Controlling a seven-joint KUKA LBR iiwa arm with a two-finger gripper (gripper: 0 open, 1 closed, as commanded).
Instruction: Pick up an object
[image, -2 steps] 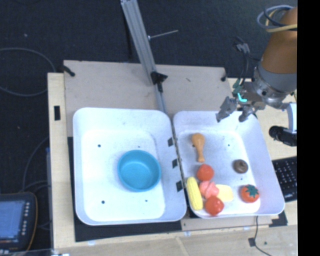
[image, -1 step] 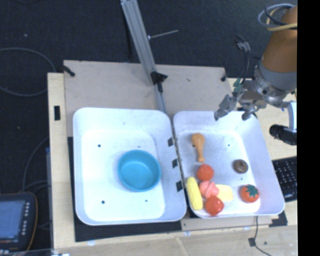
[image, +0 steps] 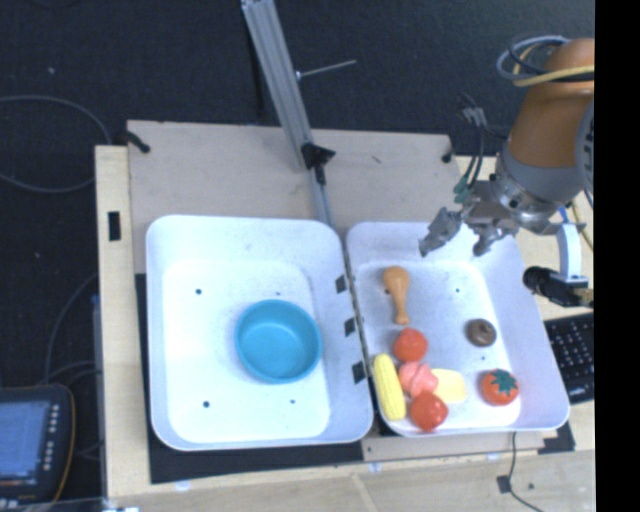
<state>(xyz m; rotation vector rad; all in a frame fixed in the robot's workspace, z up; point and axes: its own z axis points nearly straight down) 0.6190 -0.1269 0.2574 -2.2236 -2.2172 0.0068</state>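
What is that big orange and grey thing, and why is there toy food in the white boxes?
That big thing is a robot arm. It reaches in from the right side of the picture. At its end is its hand, with two fingers spread apart and nothing between them. It hangs over the far end of the right box.

The picture comes from one camera fixed up high, looking down at a slant on a bench with two shallow white boxes.

The left box has a blue bowl in it. The right box has toy food: a chicken drumstick, a chocolate doughnut, a corn cob, a strawberry, two red tomatoes, and some pink and yellow pieces I can't name.

The robot's job is to pick one thing up. It is not yet holding anything.
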